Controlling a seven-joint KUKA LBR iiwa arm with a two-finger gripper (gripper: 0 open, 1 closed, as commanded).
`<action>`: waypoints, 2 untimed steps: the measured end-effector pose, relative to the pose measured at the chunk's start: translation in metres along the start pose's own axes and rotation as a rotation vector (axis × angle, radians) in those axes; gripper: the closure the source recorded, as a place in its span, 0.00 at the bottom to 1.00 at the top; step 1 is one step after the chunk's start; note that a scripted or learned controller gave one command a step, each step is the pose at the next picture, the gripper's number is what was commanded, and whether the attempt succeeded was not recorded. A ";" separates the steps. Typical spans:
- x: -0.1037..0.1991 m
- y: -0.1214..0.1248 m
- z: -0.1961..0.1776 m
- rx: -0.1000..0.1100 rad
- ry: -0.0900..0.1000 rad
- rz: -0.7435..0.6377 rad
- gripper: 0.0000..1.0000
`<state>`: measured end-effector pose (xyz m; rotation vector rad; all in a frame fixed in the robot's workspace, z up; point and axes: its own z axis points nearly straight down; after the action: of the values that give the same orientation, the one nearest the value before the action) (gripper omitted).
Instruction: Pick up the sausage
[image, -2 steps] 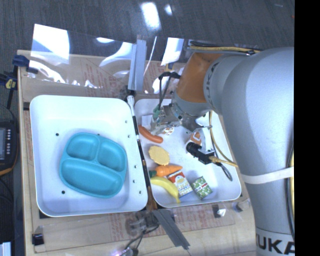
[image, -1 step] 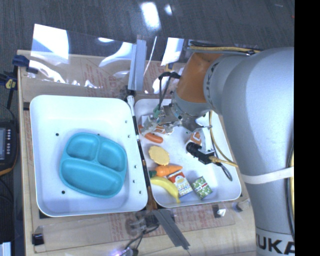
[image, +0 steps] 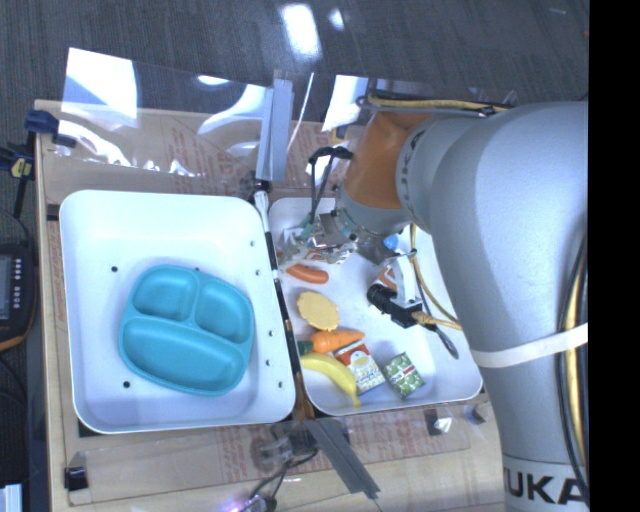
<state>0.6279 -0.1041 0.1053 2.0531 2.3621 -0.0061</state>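
The sausage (image: 307, 273) is a short red-orange piece lying near the left wall of the right bin (image: 455, 385), towards its far end. The arm comes in from the right, with its orange band over the bin's far edge. My gripper (image: 320, 241) hangs low just beyond and slightly right of the sausage, its tip close above it. The wrist and cables cover the bin's far part.
In the right bin, nearer the front, lie a yellow round biscuit (image: 318, 309), a carrot (image: 336, 341), a banana (image: 336, 375) and two small cartons (image: 403, 375). The left bin (image: 90, 230) holds a blue divided plate (image: 186, 327).
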 end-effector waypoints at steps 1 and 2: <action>0.003 0.001 -0.007 -0.002 0.004 -0.006 1.00; 0.002 0.001 -0.008 -0.002 0.001 -0.005 0.00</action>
<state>0.6286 -0.1023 0.1131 2.0466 2.3667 -0.0030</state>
